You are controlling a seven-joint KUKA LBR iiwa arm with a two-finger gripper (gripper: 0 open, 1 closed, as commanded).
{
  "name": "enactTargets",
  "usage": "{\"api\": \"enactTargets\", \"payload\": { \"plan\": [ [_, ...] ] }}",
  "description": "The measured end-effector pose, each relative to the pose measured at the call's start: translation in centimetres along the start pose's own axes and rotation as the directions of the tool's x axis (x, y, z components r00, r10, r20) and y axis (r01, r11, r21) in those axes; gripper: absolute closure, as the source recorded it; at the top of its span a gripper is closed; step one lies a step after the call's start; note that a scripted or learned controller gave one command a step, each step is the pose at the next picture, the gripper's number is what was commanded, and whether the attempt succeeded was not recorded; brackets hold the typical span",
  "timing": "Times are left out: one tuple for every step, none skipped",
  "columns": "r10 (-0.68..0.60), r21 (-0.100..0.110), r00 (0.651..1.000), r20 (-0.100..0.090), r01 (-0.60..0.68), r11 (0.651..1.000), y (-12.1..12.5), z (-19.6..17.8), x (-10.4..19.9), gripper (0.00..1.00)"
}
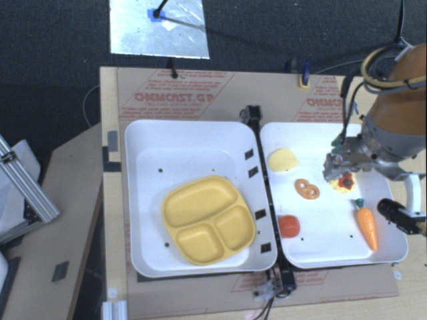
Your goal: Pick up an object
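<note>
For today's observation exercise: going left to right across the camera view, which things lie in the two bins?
Yellow divided tray → pale yellow piece → red piece → pretzel → small red-and-yellow item under the end effector → carrot.

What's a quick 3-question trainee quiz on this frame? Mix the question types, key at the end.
1. True or false: the yellow divided tray lies in the left bin.
2. Multiple choice: which item in the right bin lies nearest the view's right edge? A) pretzel B) carrot C) red tomato
3. Fill in: the gripper hovers over a small ____-and-yellow item.

Key
1. True. The tray has three compartments and sits by itself in that bin.
2. B. The carrot lies near the right bin's right wall, green top pointing away from the near rim.
3. Red. Whether it is gripped cannot be told here.
</note>
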State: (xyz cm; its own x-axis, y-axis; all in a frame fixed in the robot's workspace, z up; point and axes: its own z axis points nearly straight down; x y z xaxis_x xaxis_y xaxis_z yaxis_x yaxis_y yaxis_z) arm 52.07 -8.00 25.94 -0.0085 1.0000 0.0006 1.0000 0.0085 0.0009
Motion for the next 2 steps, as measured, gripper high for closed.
{"api": "enactTargets", "payload": {
  "plan": [
    [0.000,0.000,1.000,0.000,0.000,1.000,0.3,1.5,4.5,1.00],
    [0.000,0.000,1.000,0.000,0.000,1.000,0.4,1.1,9.8,1.00]
  ]
}}
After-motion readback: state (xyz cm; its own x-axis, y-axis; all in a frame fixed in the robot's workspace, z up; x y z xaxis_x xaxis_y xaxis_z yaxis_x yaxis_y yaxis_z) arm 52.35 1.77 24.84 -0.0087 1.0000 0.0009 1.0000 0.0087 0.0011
